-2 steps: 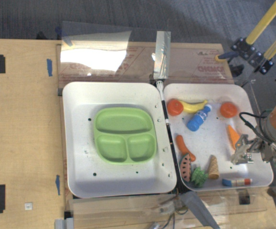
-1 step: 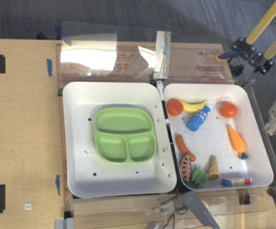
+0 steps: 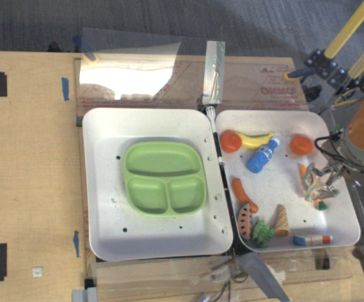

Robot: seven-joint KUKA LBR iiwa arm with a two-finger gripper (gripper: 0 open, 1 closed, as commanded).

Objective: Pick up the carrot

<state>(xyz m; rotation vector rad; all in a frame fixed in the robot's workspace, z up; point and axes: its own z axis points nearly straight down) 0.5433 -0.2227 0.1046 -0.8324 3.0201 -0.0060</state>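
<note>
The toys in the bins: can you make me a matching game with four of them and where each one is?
Things:
1. green plate
2. banana
3. blue bottle
4. ice cream cone

Places:
A. near the front of the right bin, beside a green leafy toy
B. in the left bin
C. at the back of the right bin, next to an orange ball
D. just in front of the banana, lying tilted

Pairs: 1-B, 2-C, 3-D, 4-A
</note>
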